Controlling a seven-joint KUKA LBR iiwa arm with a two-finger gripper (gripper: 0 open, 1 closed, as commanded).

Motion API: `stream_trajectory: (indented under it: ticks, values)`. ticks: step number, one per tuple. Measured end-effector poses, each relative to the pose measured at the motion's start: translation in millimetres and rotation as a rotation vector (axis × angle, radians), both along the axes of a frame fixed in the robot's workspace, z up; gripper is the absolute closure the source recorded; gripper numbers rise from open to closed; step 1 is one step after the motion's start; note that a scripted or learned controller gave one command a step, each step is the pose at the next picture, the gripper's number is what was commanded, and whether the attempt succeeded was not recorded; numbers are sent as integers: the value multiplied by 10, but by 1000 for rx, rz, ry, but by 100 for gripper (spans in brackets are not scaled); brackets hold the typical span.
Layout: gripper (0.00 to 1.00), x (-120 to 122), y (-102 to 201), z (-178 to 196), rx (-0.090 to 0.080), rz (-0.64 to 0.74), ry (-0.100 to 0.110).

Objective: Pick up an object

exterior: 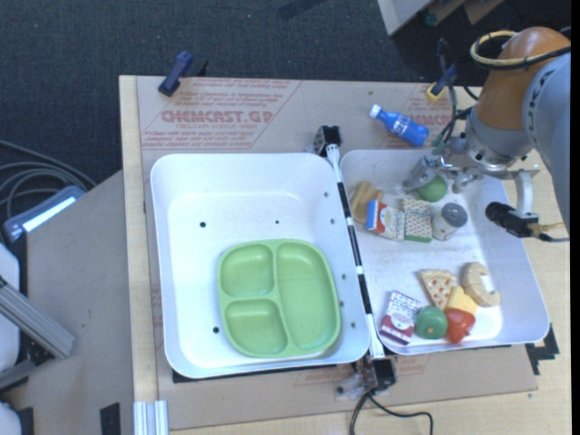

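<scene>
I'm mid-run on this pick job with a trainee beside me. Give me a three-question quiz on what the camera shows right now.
1. True or false: the green divided tray lies in the right bin.
2. Which item lies outside both bins on the bench? A) pizza slice B) blue bottle C) bagel
3. Fill in: the end effector hovers over the ____ corner of the right bin, by a green round item.

Key: 1 false, it lies in the left bin. 2 B, the blue bottle. 3 far.
</scene>
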State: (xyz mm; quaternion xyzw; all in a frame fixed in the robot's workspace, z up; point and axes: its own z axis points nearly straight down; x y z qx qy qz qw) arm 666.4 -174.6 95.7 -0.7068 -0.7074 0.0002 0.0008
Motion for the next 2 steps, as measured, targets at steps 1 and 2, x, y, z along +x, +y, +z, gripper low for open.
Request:
stream_trajectory:
  ticks: [1,2]
  values:
    - [100,9,-1,110,-2,0,-3]
    - [100,-105,870,911,0,2,-7]
